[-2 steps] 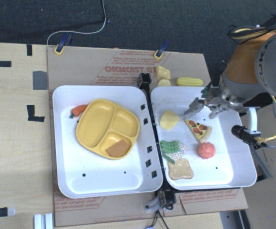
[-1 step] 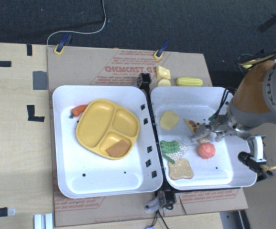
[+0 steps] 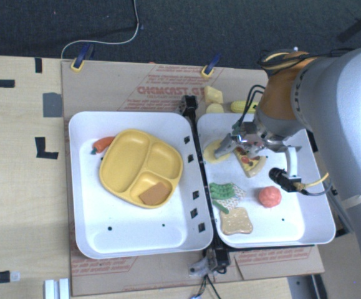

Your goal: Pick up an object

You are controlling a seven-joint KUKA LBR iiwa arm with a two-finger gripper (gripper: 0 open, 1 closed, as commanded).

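Note:
My gripper [image 3: 245,145] hangs low over the upper left part of the right bin [image 3: 314,220]. A pizza slice [image 3: 252,165] lies directly under and just below it, partly covered by the wrist. A pale yellow piece [image 3: 215,152] rests just to its left, near the bin's wall. Further down lie a green leafy piece [image 3: 223,191], a red tomato-like ball [image 3: 269,196] and a slice of toast [image 3: 236,221]. Nothing is visibly held.
The left bin [image 3: 93,229] holds a yellow divided plate [image 3: 130,164] with a brown piece [image 3: 156,194] in it, and a carrot [image 3: 103,144] beside it. Behind the right bin lie yellow cheese pieces [image 3: 213,96] on the cardboard. The arm's grey body [image 3: 336,104] covers the bin's right side.

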